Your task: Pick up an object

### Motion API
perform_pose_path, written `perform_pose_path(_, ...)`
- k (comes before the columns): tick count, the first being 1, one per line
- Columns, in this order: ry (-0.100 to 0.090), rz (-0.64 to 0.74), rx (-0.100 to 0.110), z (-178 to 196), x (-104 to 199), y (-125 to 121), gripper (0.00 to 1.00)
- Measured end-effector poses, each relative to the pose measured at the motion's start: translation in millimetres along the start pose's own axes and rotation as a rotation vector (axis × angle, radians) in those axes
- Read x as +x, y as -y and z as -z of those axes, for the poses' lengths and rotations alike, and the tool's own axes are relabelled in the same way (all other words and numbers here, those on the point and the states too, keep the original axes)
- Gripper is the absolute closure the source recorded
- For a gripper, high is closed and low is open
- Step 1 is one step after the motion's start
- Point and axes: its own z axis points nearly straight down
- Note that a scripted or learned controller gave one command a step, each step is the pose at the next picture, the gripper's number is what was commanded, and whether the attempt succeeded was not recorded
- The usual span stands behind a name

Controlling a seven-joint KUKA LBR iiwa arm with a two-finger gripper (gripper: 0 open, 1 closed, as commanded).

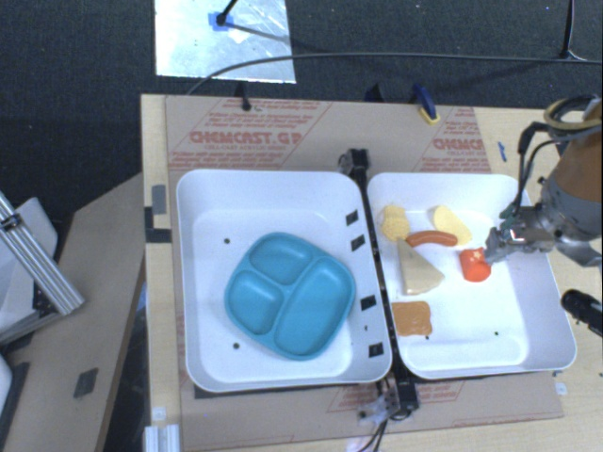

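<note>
The right bin holds several toy foods: a corn cob, a yellow piece, a sausage, a pale cheese wedge, a brown toast-like piece and a red-orange tomato. My gripper comes in from the right and hangs just above and right of the tomato, close to touching it. Nothing shows between the fingers.
The left bin carries a blue divided plate. A black divider with clips runs between the bins. The arm body occupies the right bin's far right edge. A foil sheet lies beyond the bench.
</note>
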Motion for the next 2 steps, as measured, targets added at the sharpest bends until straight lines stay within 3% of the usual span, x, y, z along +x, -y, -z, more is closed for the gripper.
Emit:
perform_pose_path(1, -0.002, 0.005, 0.001, -1, 40, -28, 1.00)
perform_pose_path(2, -0.003, 0.006, 0.002, -7, 98, -49, 1.00)
